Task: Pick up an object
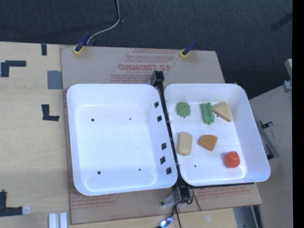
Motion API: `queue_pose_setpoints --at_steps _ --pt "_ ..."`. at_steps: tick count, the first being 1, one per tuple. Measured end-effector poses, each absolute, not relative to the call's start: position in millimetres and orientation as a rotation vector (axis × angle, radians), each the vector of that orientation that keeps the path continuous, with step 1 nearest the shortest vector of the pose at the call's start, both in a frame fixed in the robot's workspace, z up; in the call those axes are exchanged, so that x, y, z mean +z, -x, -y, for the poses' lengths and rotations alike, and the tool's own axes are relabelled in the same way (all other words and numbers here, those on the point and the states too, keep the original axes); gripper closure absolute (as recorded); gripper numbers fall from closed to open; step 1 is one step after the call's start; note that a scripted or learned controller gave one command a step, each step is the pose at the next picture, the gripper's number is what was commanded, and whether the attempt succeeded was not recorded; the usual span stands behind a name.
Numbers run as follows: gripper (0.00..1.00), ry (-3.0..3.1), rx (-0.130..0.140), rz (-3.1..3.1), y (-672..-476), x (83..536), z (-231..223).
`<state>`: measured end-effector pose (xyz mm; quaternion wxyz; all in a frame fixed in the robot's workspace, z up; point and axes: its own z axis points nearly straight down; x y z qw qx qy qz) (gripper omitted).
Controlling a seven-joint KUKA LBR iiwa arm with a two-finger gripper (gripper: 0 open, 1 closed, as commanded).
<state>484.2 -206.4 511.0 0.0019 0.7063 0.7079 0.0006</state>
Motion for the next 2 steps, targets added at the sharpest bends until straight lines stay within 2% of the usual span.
queue_pose_setpoints --at_steps 1,2 --pt "0.0 -2.218 0.001 -2.221 -484.1 535.3 207.3" --pt "0.0 -2.221 -0.006 -2.231 -556.7 441.1 184.0"
